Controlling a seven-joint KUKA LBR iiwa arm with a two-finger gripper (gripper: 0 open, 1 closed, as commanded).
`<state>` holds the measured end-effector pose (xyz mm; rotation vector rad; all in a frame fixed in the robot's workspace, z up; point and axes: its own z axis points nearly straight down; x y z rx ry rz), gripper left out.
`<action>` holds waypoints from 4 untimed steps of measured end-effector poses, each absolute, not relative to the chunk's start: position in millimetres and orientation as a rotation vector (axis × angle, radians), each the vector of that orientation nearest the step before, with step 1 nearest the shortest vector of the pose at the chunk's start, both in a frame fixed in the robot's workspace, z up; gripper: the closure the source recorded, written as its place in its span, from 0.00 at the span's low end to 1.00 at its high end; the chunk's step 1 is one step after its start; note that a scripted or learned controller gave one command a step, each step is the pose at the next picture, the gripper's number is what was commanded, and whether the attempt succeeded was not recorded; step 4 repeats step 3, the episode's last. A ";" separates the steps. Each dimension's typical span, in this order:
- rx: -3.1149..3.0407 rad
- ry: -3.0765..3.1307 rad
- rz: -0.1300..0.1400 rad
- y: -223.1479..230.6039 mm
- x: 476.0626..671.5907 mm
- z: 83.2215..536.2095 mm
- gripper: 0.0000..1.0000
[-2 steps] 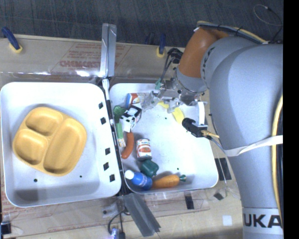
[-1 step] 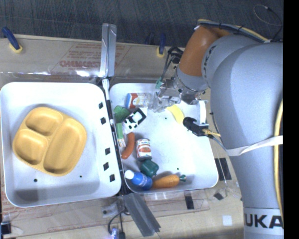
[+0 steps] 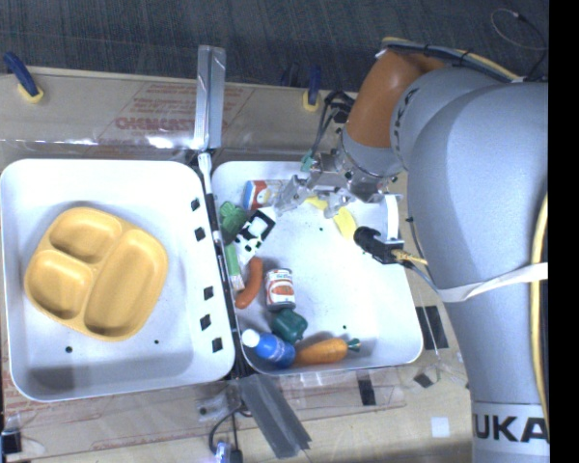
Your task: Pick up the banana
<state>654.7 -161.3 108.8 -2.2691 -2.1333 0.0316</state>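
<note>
At right bin (image 3: 367, 297) far end, hand (image 3: 314, 189) hovering beside banana (image 3: 344, 222); spread or pressed together, cannot tell. Looking like pre-grasp step; next move needing centring over fruit, then closing.

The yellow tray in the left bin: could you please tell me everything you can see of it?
The yellow tray looks like smooth, glossy plastic with rounded corners. It is divided into three rounded sections, two smaller ones on the view's left and one larger on the right. It lies flat on the floor of the left bin, turned at a slant to the walls and left of the bin's middle. It touches only the floor, standing apart from every wall.
</note>
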 end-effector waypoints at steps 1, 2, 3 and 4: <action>-2.047 -2.377 0.005 -92.6 656.2 89.8 0.00; -1.867 -2.516 0.006 -160.6 639.2 89.1 0.00; -1.857 -2.518 0.010 -159.4 639.0 96.6 1.00; -1.857 -2.518 0.010 -159.4 639.0 96.6 1.00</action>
